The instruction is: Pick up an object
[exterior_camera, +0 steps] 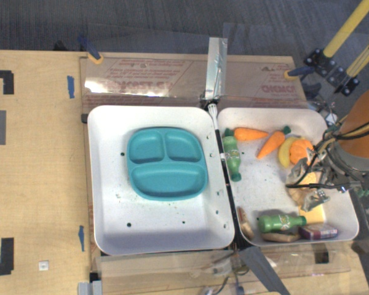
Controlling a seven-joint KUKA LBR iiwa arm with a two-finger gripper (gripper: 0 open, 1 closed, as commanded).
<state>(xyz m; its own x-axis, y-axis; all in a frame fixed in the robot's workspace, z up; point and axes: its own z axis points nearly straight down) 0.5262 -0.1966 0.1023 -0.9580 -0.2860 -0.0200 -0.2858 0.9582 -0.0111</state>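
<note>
Where the gripper [309,184] hangs: low over the right-hand part of the right bin [258,183], at the end of the arm [360,134] that reaches in from the right.
Grip state: you cannot tell from this view whether it is wide, narrow or closed on anything; cables and the wrist body cover the tips.
Candidate objects: an orange-and-yellow toy [296,150] lies just up-left of the gripper, a yellow block [316,214] just below it, and a pale tan piece [297,193] seems to sit right under it.
Other objects in that bin: two carrots [252,134], an upright-looking green bottle [232,158] by the dividing wall, a lying green bottle [280,221] and a purple item [320,232] near the front edge.
Left bin [111,226]: it bears a teal divided plate [166,163], well apart from the gripper.
Step in hand: judged from the pose, this is the descent or close on whatever lies beneath the tips.
How to do it well: commit to one object, centre it between the tips, and close only once they straddle it.
Risk: the toys near the gripper crowd one another, so a slanted approach may push them aside or pinch two at once.
Check before lifting: rise slowly and confirm that something comes up with the gripper.
</note>
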